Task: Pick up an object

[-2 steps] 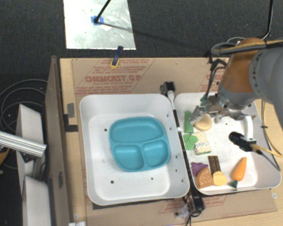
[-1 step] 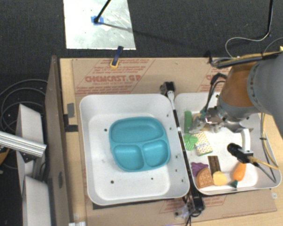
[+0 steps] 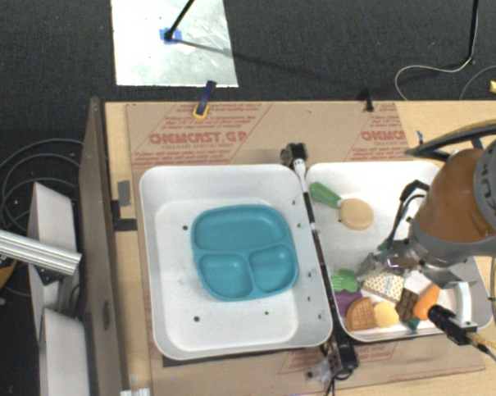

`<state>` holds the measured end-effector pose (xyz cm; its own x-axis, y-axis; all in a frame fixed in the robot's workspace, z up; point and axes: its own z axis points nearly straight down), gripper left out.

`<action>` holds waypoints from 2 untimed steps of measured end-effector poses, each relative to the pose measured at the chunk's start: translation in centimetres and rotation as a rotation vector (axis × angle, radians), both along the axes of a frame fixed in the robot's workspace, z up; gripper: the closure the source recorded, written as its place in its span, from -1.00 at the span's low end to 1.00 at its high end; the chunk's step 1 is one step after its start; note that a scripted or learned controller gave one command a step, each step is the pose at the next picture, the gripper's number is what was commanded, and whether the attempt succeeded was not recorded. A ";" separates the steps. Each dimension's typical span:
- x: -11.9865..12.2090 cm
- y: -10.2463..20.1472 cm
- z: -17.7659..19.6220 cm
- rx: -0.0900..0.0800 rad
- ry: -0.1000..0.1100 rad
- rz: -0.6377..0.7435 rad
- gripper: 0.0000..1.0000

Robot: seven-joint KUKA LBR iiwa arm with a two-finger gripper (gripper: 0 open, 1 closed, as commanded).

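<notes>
Bins sit side by side on the cardboard-covered bench [image 3: 228,128]; the left shallow white bin [image 3: 172,237] carries a teal three-compartment plastic tray [image 3: 244,251], lying flat near its middle; the right shallow white bin [image 3: 370,184] is where the action is. Grey arm with its orange band [image 3: 453,200] comes in from the right and hangs low over that bin's near half; the gripper [image 3: 394,260] is down among the clutter, just above a pile of small toy foods [image 3: 379,298] — a green piece, a purple piece, a tan waffle-like piece, an orange piece, all touching or crowded together at the near edge. Whether the metal is spread or closed, I cannot tell; nothing is visibly clamped. Further back, apart from the pile, a green-handled brush with a round tan head [image 3: 347,207] lies at a slant.
</notes>
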<state>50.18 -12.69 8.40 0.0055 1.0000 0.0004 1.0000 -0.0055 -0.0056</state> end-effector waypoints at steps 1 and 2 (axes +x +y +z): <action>8.9 -3.2 1.6 -0.005 -0.017 0.010 -1.00; 17.1 4.6 0.2 -0.001 -0.014 0.019 -1.00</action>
<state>67.30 -8.11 8.57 -0.0135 0.9999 -0.0010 0.9999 0.0135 0.0083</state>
